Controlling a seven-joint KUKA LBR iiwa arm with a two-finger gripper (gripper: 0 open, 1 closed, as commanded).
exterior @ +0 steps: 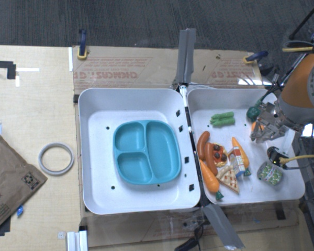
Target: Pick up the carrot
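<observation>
My gripper [265, 131] hangs over the right bin [288, 190], near its right wall; arm comes in from the right w/ the orange band above the wrist. Can't tell how it's set, too small and dark to read. Nothing visibly held.

Just below it: a green-filled cup [270, 173] on its side. Up-left, a green bean pod [222, 119]. Further left, mid-bin, a pile: sausage [204, 149] touching a small dark-spotted red item [217, 152], a small bottle w/ orange top [239, 158], a pizza slice [229, 178].

The carrot [210, 178] lies at the pile's lower left, by the bin's left wall, angled, green tip toward the front; touches the sausage and pizza slice. Well apart from my gripper.

Left bin [94, 156] has a teal divided plate [146, 152]. Tape roll [56, 158] on the bench beyond.
</observation>
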